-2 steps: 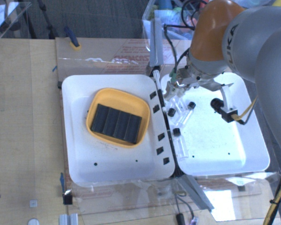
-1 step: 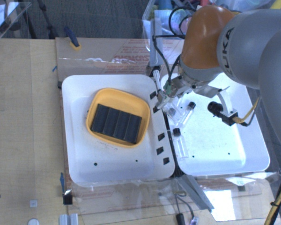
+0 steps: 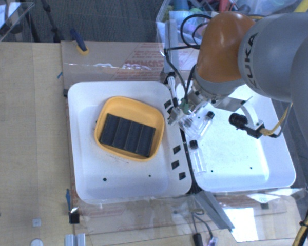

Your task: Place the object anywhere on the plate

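While the gripper [image 3: 187, 118] hangs over the seam between the two bins, a dark ribbed rectangular block [image 3: 128, 134] lies flat on the yellow plate [image 3: 107, 109] in the left bin [image 3: 87, 176], its long axis running left-to-right, tilted slightly down rightward. Blur and clutter hide the gripper's state.

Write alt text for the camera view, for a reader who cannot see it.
A yellow plate holding a dark ridged block sits in the left white bin. The grey and orange arm reaches in from the right, its gripper above the seam with the right white bin.
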Tool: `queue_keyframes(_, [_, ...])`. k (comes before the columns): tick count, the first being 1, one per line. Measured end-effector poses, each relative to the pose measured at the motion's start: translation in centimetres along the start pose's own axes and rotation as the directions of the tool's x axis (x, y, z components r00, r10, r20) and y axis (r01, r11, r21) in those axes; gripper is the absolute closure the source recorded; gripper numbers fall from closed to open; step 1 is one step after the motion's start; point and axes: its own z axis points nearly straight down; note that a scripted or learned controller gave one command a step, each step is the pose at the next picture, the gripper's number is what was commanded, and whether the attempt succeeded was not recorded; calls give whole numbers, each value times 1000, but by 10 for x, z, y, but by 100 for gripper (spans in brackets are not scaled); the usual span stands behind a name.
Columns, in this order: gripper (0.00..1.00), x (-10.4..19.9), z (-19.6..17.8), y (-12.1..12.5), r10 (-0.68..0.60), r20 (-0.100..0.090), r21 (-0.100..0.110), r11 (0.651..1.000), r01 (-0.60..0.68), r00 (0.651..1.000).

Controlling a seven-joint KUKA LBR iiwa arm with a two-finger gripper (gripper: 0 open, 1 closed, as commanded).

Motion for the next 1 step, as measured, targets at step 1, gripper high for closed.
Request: queue_keyframes(1, [0, 0, 0, 0, 0, 0, 0, 1000, 0, 1000])
